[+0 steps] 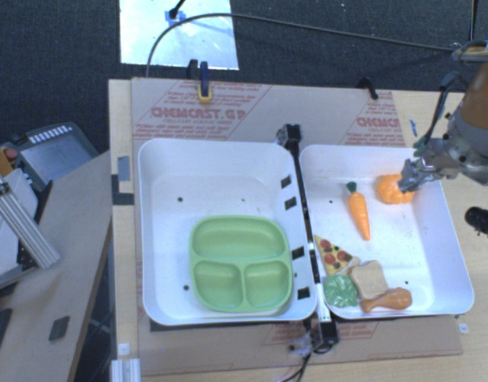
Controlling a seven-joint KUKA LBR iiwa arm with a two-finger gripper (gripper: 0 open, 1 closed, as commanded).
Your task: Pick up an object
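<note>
Look at the right bin (443, 213) first: your pincer (409, 177) is down at its far right part, right on the near-right edge of the round orange fruit (392, 189). The fruit is roughly ball-shaped, so it has no long axis to speak of and points nowhere in particular. It sits on the bin floor, to the left of the fingertips and touching them as far as you can see from this slant. The pictures do not let you tell whether the fingers are spread or closed, or whether the fruit is actually between them.

Just left of the fruit lies the carrot (359, 213). Its long axis runs from far to near, slightly slanted: the green stalk end points toward the far wall of the bin, and the tip points toward the near wall and a little to the right. It lies apart from the fruit and well left of the pincer.

In the near part of the same bin you have a cluster: a pizza slice (333, 255) against the dividing wall, a green leafy piece (340, 290) nearer still, a slice of bread (369, 278) beside it, and a drumstick (387, 299) lying along the near wall, thick end to the right.

The left bin (172, 181) holds a green divided tray (240, 263) in its near right part. Both bins rest on the worktop (323, 110).
</note>
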